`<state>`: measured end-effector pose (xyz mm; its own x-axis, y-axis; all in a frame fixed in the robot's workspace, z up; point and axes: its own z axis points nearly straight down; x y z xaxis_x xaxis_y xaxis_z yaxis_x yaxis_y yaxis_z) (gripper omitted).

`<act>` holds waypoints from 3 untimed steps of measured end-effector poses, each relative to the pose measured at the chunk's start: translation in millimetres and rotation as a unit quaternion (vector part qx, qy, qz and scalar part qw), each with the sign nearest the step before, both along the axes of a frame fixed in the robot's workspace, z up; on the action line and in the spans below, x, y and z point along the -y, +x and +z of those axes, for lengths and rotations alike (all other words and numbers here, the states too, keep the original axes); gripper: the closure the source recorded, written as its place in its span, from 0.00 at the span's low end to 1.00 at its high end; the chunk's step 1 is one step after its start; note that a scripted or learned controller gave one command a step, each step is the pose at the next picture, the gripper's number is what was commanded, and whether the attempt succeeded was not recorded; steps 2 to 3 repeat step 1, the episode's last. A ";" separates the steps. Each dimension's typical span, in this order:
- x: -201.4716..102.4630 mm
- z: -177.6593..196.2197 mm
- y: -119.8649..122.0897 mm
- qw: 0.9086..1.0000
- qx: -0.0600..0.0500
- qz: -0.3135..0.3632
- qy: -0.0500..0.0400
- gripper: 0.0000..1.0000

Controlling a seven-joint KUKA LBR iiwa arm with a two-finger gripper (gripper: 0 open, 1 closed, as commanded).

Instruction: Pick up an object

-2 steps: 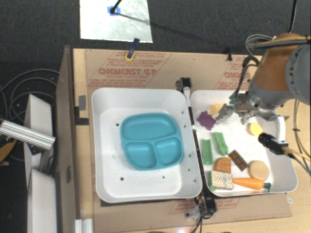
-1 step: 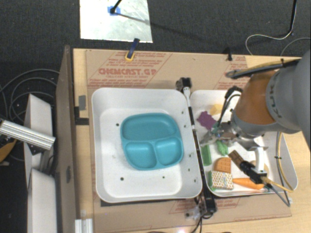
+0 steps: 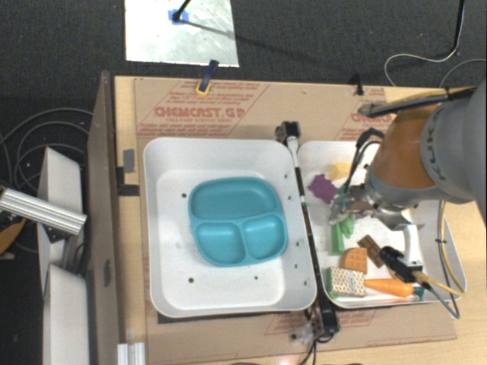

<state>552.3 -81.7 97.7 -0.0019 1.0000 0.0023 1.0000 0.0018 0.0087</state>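
I've got the pincer (image 3: 344, 213) down in the right bin (image 3: 426, 299), right over the green piece (image 3: 338, 238), grip state unclear from here, nothing visibly lifted, pick not done.

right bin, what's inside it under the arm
Visible in the right bin: a purple piece, a yellow piece, a green stick, a cracker, a speckled block and a carrot. The arm covers the upper middle; anything there is hidden.
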 end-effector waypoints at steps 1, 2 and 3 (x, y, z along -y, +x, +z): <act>-54.8 96.6 47.6 1.000 0.001 0.004 -0.001 1.00; -54.8 96.6 47.6 1.000 0.001 0.004 -0.001 1.00; -54.8 96.6 47.6 1.000 0.001 0.004 -0.001 1.00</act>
